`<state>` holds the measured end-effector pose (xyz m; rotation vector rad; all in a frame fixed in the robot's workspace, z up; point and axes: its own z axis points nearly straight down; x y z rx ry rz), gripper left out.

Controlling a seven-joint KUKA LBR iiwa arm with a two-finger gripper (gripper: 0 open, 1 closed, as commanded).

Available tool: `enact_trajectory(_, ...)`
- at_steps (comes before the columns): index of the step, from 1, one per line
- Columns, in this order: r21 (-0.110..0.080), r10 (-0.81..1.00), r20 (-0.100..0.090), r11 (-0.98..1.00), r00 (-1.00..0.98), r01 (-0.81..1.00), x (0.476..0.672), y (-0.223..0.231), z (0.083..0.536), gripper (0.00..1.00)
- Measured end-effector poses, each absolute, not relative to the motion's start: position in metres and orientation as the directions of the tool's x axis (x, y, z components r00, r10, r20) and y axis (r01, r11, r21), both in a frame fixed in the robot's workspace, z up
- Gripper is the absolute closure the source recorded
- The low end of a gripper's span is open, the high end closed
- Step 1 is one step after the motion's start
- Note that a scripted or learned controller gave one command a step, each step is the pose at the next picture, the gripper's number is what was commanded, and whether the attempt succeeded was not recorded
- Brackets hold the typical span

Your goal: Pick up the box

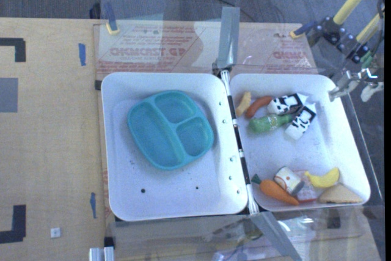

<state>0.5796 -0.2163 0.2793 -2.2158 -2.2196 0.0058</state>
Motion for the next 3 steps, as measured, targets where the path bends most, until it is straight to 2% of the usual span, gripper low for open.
enact_trajectory(1,-0.006,0.994,0.003,0.109,-0.109,0.994,0.487,-0.224,0.145,0.00)
enact_trajectory(2,-0.002,0.940,0.001,0.340,-0.340,0.940,0.493,-0.224,0.183,0.00)
enact_trajectory(3,0.008,0.982,-0.006,0.189,-0.189,0.982,0.505,-0.149,0.089,0.00)
